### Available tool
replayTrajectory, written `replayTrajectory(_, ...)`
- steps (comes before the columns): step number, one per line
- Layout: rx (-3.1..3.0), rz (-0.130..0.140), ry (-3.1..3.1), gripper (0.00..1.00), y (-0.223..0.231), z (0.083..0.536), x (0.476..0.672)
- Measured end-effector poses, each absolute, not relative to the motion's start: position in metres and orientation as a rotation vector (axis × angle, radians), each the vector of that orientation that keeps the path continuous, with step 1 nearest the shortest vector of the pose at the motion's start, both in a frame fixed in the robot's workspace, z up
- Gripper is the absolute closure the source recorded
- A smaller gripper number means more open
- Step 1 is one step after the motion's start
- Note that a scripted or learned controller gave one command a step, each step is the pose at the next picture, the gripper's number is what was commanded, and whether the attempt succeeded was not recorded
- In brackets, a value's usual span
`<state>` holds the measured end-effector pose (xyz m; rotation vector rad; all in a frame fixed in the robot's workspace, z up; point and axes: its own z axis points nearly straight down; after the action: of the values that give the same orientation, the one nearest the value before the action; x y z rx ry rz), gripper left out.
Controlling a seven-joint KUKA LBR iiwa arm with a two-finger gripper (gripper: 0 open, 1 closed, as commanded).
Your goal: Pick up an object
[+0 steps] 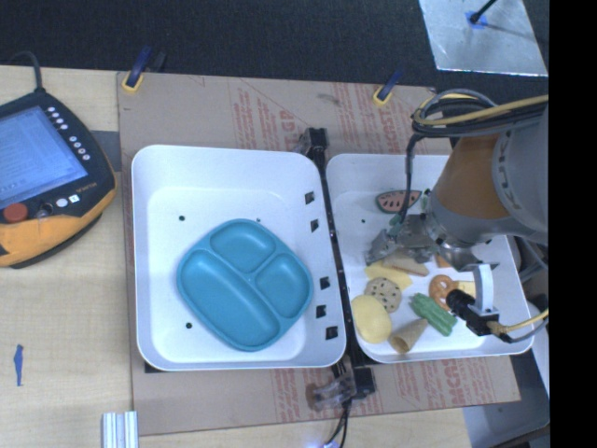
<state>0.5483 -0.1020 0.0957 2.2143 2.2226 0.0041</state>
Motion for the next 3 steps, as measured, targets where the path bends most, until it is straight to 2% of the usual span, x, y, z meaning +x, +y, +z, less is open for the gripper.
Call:
replayTrajectory(1,2.213,0.003,2.221,0.00,-0.095,0.096,0.572)
replayTrajectory(2,2.209,0.006,2.223,0.00,-0.094,0.097,0.630)
replayTrajectory(3,2.223,-0.003,2.231,0.00,-0.127,0.096,0.658)
